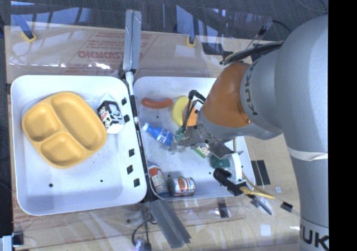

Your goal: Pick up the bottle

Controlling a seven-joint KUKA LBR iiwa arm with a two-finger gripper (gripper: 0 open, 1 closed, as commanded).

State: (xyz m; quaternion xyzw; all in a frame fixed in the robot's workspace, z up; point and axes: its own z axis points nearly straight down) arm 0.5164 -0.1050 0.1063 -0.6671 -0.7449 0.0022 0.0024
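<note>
The gripper (pixel 184 136) is down inside the right bin (pixel 167 87), its tip at the clear end of the bottle (pixel 158 134); whether it is spread or closed on anything cannot be told, since the wrist hides it from above. The bottle lies on its side in the left half of that bin, blue end toward the divider, clear end toward the gripper. Above the gripper the wrist tilts steeply down and leftward; the orange band (pixel 227 100) sits over the bin's right half; behind it the thick grey arm (pixel 290 77) bends back and down the view's right side.

A sausage (pixel 157 102) lies near the bin's far wall, with a yellow thing (pixel 179 109) just beside it, partly under the wrist; a green thing (pixel 221 161) shows below the wrist; a can (pixel 182 186) lies on its side at the near wall. The left bin (pixel 83 186) holds a yellow divided plate (pixel 63 128) and a small black-and-white carton (pixel 111 115) touching its right edge; both bins rest on the bench (pixel 56 54).
</note>
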